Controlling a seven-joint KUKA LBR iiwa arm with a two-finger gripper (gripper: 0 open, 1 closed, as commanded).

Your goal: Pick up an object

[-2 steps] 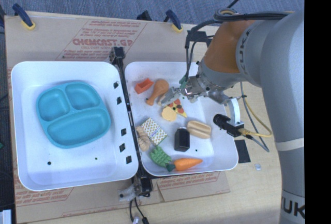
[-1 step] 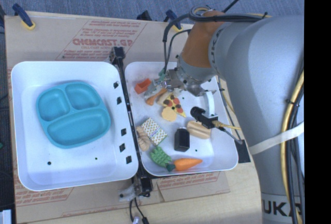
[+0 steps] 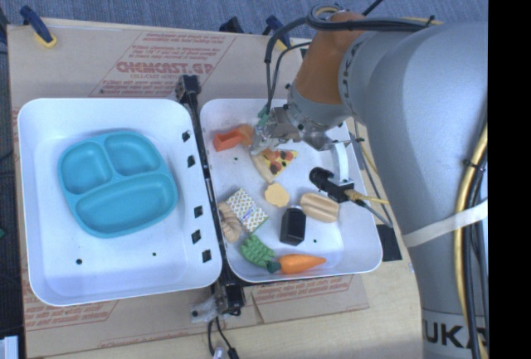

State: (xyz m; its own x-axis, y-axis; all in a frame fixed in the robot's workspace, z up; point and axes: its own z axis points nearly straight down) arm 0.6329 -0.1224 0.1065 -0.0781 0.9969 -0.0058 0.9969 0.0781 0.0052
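Observation:
My gripper (image 3: 268, 134) hangs low over the back of the right bin (image 3: 358, 243), under the grey arm with its orange band. It is right above the pizza slice (image 3: 276, 162) and just right of an orange-red piece (image 3: 231, 138). Further forward in that bin lie a yellow round piece (image 3: 277, 196), a tan bread loaf (image 3: 319, 207), a black block (image 3: 293, 226), a checkered cracker (image 3: 247, 210), a green vegetable (image 3: 255, 250) and a carrot (image 3: 300, 263). Nothing visibly hangs from the gripper.
The left bin (image 3: 37, 208) holds a blue divided plate (image 3: 116, 181). A tan pastry (image 3: 229, 221) lies against the right bin's left wall. The arm's bulk covers the right bin's right rim. Cardboard lies beneath both bins.

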